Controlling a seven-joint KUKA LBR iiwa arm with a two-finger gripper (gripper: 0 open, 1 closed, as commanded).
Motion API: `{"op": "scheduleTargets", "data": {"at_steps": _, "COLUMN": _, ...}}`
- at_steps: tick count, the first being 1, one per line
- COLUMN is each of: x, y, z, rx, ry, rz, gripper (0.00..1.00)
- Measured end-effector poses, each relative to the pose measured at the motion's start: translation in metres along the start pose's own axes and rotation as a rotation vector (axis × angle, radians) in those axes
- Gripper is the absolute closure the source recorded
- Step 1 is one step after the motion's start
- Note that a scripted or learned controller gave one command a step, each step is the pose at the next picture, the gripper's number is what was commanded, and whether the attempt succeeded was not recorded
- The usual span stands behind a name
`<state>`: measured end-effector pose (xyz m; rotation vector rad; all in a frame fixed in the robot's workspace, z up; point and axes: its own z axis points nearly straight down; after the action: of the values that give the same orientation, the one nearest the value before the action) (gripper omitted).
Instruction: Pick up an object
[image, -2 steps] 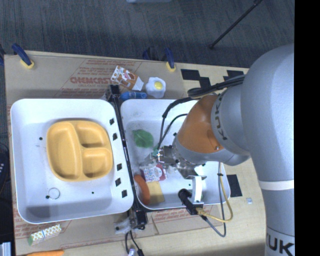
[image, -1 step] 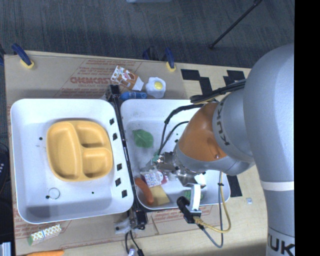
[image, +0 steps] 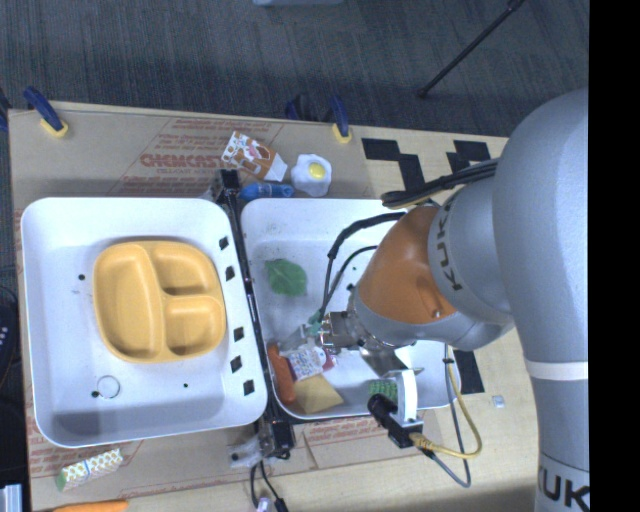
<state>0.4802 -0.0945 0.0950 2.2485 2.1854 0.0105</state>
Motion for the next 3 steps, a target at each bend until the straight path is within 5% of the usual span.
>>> {"op": "scheduleTargets", "data": {"at_steps": 1, "x": -0.0021, "y": 0.0006, "z": -0.0105, "rx": 0.0, "ry": -0.003, "rz": -0.002, "gripper": 1.0}}
{"op": "scheduleTargets", "data": {"at_steps": 2, "x": -0.0019, "y": 0.0004, "z": -0.0104, "rx": 0.0, "ry": -0.003, "rz": -0.002, "gripper": 0.0}}
{"op": "scheduleTargets", "data": {"at_steps": 3, "x": -0.0041, "y": 0.0011, "z": -0.0023, "rx": -0.006, "ry": -0.007, "rz": -0.129, "gripper": 0.0}}
